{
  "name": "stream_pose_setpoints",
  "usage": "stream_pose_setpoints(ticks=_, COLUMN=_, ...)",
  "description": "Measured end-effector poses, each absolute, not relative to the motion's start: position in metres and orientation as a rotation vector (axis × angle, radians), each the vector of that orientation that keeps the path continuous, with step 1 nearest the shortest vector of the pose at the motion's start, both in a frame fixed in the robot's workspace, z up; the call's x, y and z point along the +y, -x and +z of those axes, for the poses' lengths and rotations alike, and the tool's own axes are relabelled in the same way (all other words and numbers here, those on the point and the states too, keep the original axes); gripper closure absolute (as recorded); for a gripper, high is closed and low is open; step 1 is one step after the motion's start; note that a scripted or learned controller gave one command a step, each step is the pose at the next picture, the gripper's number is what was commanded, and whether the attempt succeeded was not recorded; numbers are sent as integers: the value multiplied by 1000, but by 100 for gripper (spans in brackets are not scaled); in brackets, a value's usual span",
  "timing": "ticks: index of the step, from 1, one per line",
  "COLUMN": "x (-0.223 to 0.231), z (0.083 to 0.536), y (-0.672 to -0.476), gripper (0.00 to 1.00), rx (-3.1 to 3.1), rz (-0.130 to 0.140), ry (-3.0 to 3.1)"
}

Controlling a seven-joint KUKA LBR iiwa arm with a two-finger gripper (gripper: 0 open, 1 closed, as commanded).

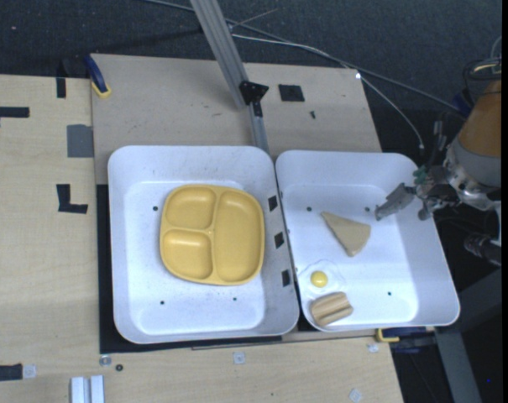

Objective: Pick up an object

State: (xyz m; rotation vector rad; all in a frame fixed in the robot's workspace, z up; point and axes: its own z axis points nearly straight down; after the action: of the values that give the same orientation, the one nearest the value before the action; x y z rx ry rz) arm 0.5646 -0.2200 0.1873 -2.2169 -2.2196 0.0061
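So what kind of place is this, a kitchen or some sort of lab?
Probably a robot lab bench, not a kitchen: two white bins on a taped wooden bench, toy food such as a fried egg, and cables running behind.

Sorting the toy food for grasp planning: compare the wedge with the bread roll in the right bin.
The wedge is triangular and flat-sided; the bread roll is oblong and rounded. The wedge is pale tan, the roll browner. The wedge lies mid-bin, the roll near the front edge. Both lie loose in the right bin.
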Motion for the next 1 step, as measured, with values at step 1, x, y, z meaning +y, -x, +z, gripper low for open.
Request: stream_pose_setpoints(ticks=1, x=-220, z=139, y=-572, gripper=0, rx=-2220, rz=6, ry=2216)
